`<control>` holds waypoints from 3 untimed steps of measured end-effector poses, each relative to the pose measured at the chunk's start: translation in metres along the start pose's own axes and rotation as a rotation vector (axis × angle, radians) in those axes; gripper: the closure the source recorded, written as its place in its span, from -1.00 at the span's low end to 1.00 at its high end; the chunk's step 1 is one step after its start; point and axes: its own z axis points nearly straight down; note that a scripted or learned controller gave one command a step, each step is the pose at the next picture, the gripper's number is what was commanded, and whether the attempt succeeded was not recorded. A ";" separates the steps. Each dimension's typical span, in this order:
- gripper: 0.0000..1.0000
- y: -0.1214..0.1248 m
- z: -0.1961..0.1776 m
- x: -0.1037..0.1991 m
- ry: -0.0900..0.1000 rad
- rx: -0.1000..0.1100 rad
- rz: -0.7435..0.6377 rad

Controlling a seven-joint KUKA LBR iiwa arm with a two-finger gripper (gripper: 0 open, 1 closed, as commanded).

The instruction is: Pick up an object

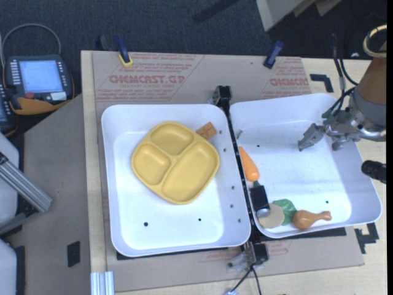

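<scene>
An orange carrot (248, 163) is seen at the left edge of the right bin (344, 183). In the near-left corner of this bin a black block (258, 196), a green piece (286, 207) with a beige disc (272, 216) and a toy drumstick (310, 217) are gathered. The gripper (314, 136) is placed over the far-right part of the bin (nothing is between the fingers, which are spread). A yellow divided plate (175, 161) is laid in the left bin (123, 183).

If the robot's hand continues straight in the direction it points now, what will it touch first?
The hand points left and downward over the right white bin. It would probably meet that bin's bare floor first, short of the orange carrot; its height is unclear.
</scene>
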 end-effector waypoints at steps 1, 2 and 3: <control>-1.00 -0.004 0.044 0.004 0.001 0.004 -0.001; -1.00 -0.011 0.099 0.007 -0.004 -0.005 0.000; 1.00 -0.008 0.083 0.006 -0.008 -0.015 0.001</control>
